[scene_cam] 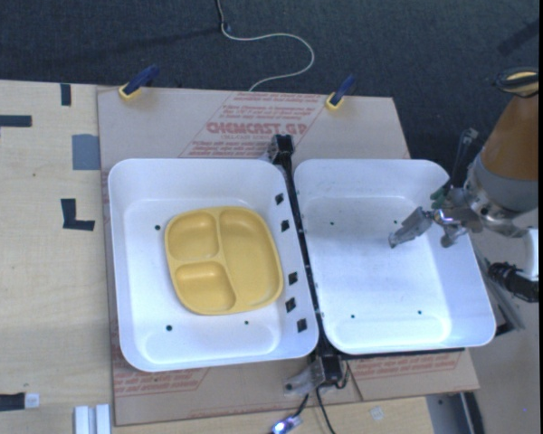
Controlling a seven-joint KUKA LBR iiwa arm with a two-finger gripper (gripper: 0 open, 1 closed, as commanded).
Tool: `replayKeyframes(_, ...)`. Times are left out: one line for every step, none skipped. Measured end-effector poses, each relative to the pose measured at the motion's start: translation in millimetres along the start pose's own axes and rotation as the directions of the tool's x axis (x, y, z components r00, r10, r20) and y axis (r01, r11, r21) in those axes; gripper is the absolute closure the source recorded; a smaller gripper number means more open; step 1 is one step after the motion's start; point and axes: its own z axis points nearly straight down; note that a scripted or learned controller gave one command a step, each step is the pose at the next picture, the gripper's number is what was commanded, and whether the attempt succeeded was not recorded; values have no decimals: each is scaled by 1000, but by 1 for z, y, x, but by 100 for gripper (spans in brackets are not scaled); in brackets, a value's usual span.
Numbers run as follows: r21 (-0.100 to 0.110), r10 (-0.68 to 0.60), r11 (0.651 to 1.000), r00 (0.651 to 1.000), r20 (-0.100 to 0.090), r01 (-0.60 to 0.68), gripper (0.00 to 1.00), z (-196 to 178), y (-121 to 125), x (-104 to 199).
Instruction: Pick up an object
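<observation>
A yellow divided plate [223,260] with three compartments lies flat in the left white bin [136,197], roughly at its middle. My gripper [422,238] hangs over the right side of the right white bin [380,174], far from the plate. It is open: one grey finger [407,231] points left across the bin floor and the other [449,235] sits closer to the wrist. Nothing is between them. The orange band [516,143] of the arm rises at the right edge.
Both bins rest on a cardboard sheet [253,129] held by two blue-and-yellow clamps [138,81] at its far edge. A black bracket [281,148] joins the bins along their shared wall. A white cable [271,48] loops across the dark floor behind.
</observation>
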Motion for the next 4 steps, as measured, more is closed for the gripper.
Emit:
replayKeyframes(-13, -3, 1000, 1000, 3, 3, 0, -7, 3, 0)
replayKeyframes(-8, -5, 1000, 1000, 2, 5, 0, 54, 6, 9)
replayKeyframes(-11, -4, 1000, 1000, 3, 4, 0, 118, 3, 11)
replayKeyframes(-15, -3, 1000, 1000, 3, 3, 0, 116, 3, 11)
